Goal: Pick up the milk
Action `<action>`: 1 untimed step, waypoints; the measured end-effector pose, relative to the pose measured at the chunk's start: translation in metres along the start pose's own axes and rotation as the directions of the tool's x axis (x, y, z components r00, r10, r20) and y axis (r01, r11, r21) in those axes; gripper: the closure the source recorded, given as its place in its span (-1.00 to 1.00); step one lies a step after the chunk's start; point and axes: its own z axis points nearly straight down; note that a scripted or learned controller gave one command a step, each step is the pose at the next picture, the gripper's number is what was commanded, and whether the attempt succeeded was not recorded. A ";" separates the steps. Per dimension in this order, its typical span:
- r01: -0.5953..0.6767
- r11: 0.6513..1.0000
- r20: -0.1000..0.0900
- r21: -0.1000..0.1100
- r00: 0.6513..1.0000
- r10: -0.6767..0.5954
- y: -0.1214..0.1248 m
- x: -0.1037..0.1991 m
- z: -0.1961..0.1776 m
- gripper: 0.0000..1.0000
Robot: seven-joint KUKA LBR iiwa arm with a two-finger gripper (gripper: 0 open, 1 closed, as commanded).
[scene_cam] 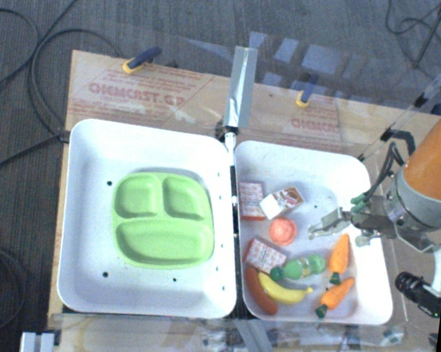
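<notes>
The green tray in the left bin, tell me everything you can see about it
The green tray is a light lime-green divided plate that looks like moulded plastic, with rounded corners. It has three shallow compartments: two smaller ones along its far side and one wide one along its near side, split by raised ridges. It lies flat and slightly rotated on the floor of the left white bin, roughly in the middle, apart from the bin's walls. Nothing lies in its compartments and nothing else touches it.
</notes>
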 end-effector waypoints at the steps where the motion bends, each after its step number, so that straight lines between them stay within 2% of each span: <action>1: -0.043 0.999 0.000 -0.002 0.999 0.043 0.064 0.008 -0.007 -1.00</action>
